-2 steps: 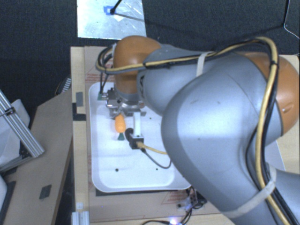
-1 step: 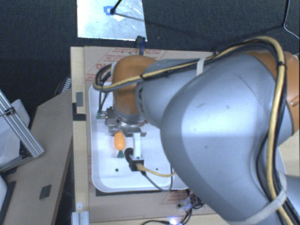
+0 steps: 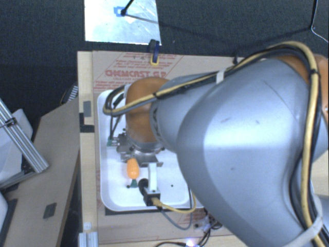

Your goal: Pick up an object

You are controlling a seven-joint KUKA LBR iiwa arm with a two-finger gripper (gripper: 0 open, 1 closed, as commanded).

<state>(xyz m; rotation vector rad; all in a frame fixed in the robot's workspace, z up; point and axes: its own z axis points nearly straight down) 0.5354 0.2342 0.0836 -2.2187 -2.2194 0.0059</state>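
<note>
A small orange object (image 3: 132,168) with a green end, shaped like a toy carrot, lies in the left white bin (image 3: 110,197) near its middle. My gripper (image 3: 135,157) hangs low over the bin, directly above and touching or nearly touching the top of the orange object. The big grey arm reaches in from the right and hides the right bin and most of the left bin's right side. Whether the orange object sits between the fingers is hidden by the wrist.
A brown sheet with red print (image 3: 139,68) lies under the bins at the back, with a blue and yellow clamp (image 3: 153,50) on its far edge. A shiny foil sheet (image 3: 121,14) lies beyond. An aluminium rail (image 3: 20,140) stands at the left.
</note>
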